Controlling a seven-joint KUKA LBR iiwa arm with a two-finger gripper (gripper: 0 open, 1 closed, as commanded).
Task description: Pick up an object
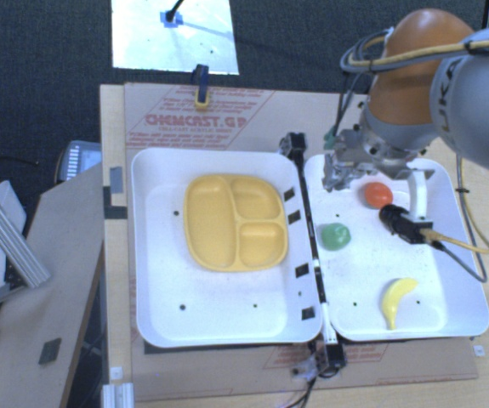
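Observation:
In the right bin (448,313) lie an orange-red ball-like fruit (378,195), a green round object (336,235) and a yellow banana (396,300). My gripper (341,175) hangs over the bin's far left part, just left of the orange fruit and above the green one. Nothing shows between its fingers. The grey arm with its orange band reaches in from the right over the bin's back edge.
The left bin (159,313) holds a yellow divided plate (234,222) in its middle. A black-clipped divider (308,236) runs between the two bins. A cardboard sheet (201,117) lies under the bins at the back.

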